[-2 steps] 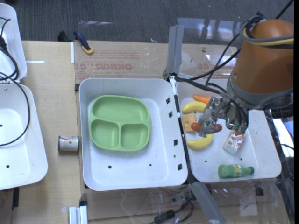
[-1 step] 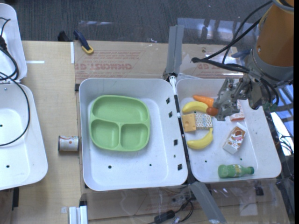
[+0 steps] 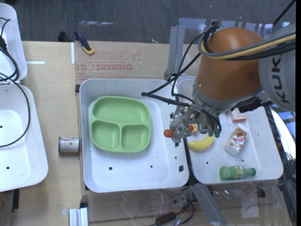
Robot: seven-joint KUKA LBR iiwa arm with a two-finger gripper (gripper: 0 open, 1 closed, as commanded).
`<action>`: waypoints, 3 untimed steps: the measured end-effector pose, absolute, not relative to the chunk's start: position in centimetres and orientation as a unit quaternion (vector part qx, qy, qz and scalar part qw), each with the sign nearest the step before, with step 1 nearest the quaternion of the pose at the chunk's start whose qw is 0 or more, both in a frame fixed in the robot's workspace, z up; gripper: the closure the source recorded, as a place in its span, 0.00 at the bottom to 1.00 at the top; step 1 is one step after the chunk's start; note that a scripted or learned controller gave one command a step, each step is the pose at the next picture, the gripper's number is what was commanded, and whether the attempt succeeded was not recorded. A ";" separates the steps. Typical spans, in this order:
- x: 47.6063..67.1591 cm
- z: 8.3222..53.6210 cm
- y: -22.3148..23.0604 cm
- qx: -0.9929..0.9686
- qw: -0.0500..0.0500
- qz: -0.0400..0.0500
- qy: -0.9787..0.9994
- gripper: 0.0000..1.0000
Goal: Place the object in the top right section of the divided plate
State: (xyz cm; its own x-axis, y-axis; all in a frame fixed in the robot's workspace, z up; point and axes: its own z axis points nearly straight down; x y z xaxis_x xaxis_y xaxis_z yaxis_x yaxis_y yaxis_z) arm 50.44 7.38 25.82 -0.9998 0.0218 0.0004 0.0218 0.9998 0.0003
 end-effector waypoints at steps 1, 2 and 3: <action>50.5 34.9 12.4 0.151 -0.002 -0.001 -0.989 1.00; 51.5 33.0 12.0 0.045 0.000 0.000 -0.999 1.00; 49.2 29.2 13.6 0.122 0.000 0.000 -0.993 1.00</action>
State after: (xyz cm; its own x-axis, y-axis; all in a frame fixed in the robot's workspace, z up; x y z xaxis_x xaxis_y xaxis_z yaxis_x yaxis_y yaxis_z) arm 49.19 13.60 29.18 -0.9702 -0.2421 -0.0004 -0.2421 0.9702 0.0003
